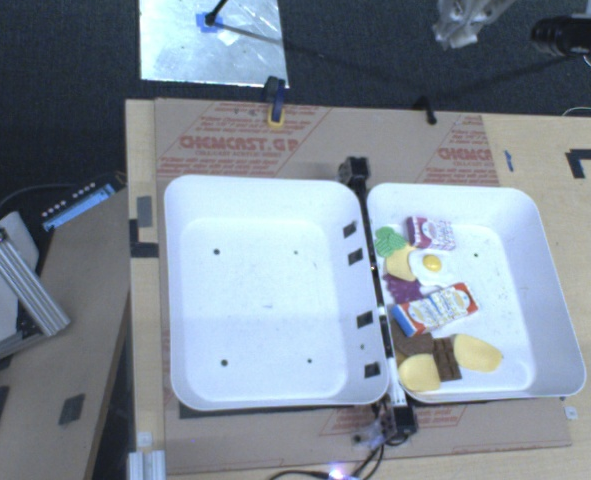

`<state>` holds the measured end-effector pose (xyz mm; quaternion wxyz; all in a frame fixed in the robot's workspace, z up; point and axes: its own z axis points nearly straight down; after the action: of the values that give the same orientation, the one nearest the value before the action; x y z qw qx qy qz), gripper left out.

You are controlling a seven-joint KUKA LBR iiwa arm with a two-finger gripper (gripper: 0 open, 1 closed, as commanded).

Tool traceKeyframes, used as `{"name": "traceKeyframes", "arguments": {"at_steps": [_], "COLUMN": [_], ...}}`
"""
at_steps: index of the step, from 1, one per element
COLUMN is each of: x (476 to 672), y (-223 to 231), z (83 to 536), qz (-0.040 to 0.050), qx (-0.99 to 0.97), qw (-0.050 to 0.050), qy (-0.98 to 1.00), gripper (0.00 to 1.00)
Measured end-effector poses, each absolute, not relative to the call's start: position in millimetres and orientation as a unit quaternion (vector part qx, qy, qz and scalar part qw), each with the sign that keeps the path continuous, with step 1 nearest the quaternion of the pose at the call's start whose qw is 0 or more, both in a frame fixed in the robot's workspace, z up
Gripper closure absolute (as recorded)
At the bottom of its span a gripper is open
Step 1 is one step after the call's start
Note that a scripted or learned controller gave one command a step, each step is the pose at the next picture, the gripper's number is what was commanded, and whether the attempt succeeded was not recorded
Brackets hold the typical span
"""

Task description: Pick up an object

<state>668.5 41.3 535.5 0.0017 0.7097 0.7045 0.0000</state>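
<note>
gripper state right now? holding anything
Gripper: raised at the top of the camera view, far above the right bin, nothing visible in it; open or shut cannot be told.

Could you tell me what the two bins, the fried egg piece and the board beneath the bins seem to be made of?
The left bin and right bin look like smooth white moulded plastic, with rounded corners and a faint sheen. The fried egg is probably a plastic or rubber toy: flat, uniform white with a bright yolk. The board looks like matt cardboard, tan with red print.

A shiny metal sheet [213,26] lies on dark carpet [45,58] beyond the cardboard-covered bench [275,133].
</note>
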Motion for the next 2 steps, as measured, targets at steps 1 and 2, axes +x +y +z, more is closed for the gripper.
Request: {"name": "traceKeyframes", "arguments": {"at_steps": [1, 2], "x": [667.2, 666.7], "y": [-100.2, -214.6], "z": [514.4, 516.9], "qz": [-0.0016, -0.0009], "qx": [0.712, 0.71], "qw": [0.002, 0.003], "qy": [0.703, 0.704], "gripper": [1.0, 1.0]}}
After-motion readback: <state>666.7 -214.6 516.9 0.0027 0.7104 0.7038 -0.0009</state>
